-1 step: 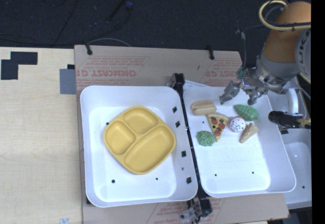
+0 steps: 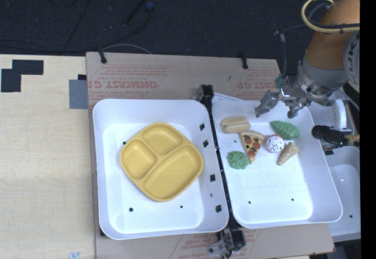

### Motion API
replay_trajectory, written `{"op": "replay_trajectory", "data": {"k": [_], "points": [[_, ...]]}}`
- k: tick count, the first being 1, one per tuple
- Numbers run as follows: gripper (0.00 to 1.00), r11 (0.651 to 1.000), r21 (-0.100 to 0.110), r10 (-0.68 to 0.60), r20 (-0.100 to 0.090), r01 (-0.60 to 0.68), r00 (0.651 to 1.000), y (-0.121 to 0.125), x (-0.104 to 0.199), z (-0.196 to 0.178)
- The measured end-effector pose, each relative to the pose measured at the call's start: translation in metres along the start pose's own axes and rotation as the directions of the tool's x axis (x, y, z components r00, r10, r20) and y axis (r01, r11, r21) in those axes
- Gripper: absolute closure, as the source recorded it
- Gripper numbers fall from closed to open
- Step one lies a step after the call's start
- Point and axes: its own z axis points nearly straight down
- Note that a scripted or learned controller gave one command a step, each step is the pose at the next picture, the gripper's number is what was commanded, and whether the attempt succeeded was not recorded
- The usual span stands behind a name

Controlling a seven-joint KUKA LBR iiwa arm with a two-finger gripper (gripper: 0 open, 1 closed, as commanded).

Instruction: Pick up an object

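My gripper (image 2: 277, 108) hangs open over the back of the right bin (image 2: 282, 205), its two fingers spread with nothing between them. Just below it lie several toy foods: a tan hot-dog bun (image 2: 235, 124), a pizza slice (image 2: 252, 145), a green broccoli piece (image 2: 238, 160), a leafy green piece (image 2: 284, 129), a small white and pink ball (image 2: 274, 144) and a tan cone-shaped piece (image 2: 287, 153). The leafy green piece sits closest, just under the right finger.
The left bin (image 2: 111, 134) holds a yellow divided plate (image 2: 161, 161). A black divider (image 2: 214, 158) runs between the bins. Cardboard (image 2: 176, 78) lies under both bins. The arm's orange band (image 2: 335, 23) rises at the upper right.
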Motion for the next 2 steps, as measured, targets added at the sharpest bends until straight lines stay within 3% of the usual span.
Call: {"op": "replay_trajectory", "data": {"k": [2], "points": [[0.00, 1.000, 0.007, -0.001, 0.000, 0.001, 1.000, 0.006, -0.010, 0.105]]}}
